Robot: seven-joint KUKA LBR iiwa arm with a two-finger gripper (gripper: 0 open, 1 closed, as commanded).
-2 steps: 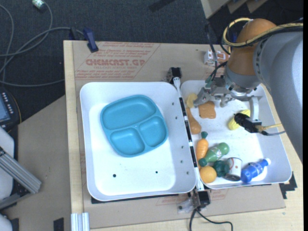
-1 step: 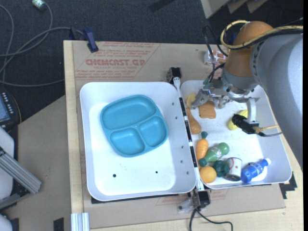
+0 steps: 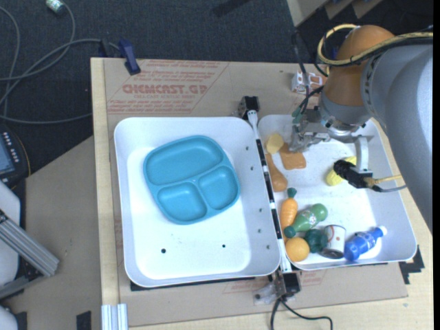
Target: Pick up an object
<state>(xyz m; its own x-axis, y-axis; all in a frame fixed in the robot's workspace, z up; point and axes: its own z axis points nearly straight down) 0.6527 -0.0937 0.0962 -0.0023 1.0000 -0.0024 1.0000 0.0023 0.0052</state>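
You see the gripper [image 3: 300,137] low in the right bin [image 3: 392,243], perhaps just touching the orange block [image 3: 294,160] below it, but I cannot tell its state, so lower straight and close slowly around this block.

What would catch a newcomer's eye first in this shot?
Probably the light blue plastic plate with three compartments, lying alone in the left shallow white bin. Next, the grey arm with its orange band reaching in from the right, its gripper low over the upper left of the right white bin. Small toy foods crowd that bin, among them an orange carrot and a blue bottle.
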